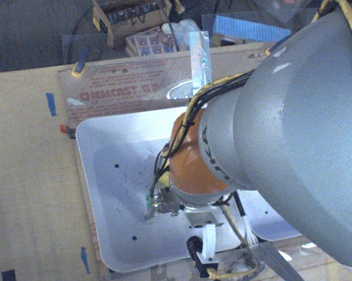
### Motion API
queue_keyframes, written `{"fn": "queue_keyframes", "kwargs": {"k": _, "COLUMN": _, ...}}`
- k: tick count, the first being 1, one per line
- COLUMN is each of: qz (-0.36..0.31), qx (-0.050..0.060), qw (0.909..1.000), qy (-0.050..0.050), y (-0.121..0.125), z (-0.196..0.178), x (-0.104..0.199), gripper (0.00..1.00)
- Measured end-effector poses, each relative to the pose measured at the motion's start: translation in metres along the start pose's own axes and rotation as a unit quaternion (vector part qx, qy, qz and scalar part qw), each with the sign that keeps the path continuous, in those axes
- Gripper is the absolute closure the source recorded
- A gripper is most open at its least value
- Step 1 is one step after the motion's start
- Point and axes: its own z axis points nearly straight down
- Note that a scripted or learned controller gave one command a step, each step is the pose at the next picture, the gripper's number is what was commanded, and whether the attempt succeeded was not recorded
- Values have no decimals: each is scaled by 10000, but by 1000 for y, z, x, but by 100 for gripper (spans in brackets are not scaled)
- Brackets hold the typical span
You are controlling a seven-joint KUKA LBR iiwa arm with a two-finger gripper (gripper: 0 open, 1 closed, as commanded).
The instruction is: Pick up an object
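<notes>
The grey arm with its orange band [189, 164] reaches low over the left white bin [107, 179]. My gripper [154, 206] points down at the bin floor near its middle, mostly hidden under the wrist. A small green and yellow bit [151, 197] peeks out at the wrist's left edge; I cannot tell whether it is an object or part of the tool. No other loose object shows on the visible bin floor.
The arm's big grey body [306, 144] covers most of the right bin [272, 220]. Cables [230, 268] hang by the bins' front edge. A clear plastic sheet [129, 88] and boxes lie behind the bins. Wooden bench [27, 190] stretches left.
</notes>
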Motion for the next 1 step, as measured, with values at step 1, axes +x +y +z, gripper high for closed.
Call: {"fn": "queue_keyframes", "kwargs": {"k": 1, "qz": -1017, "qx": -2, "qw": 9948, "qy": 18, "y": -1, "z": 0, "x": -30, "gripper": 0}}
